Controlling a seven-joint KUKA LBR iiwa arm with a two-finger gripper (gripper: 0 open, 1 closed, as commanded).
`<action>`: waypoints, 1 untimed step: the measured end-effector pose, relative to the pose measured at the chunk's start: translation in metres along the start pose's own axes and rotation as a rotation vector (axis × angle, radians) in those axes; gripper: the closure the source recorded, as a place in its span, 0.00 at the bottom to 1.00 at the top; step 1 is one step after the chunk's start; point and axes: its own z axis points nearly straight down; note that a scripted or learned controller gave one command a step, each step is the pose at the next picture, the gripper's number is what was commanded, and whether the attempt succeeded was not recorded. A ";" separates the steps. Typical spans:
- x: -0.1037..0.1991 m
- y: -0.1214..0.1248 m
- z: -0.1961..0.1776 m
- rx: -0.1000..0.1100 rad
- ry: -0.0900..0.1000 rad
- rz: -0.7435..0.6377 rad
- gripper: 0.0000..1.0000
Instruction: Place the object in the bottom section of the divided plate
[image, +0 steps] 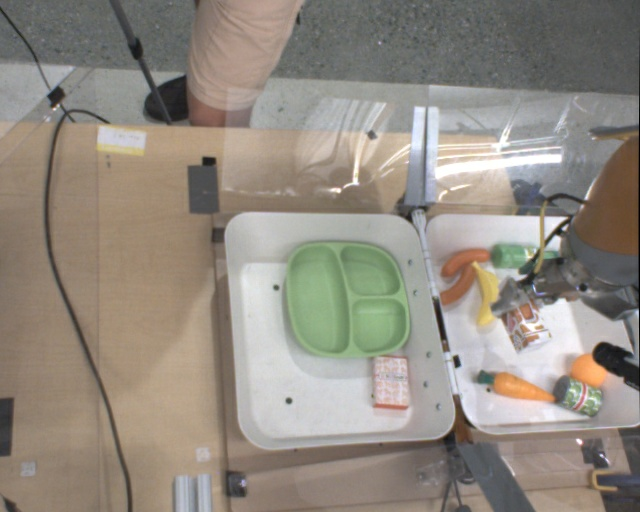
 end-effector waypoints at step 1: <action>0.055 0.024 -0.045 -0.002 0.001 -0.217 1.00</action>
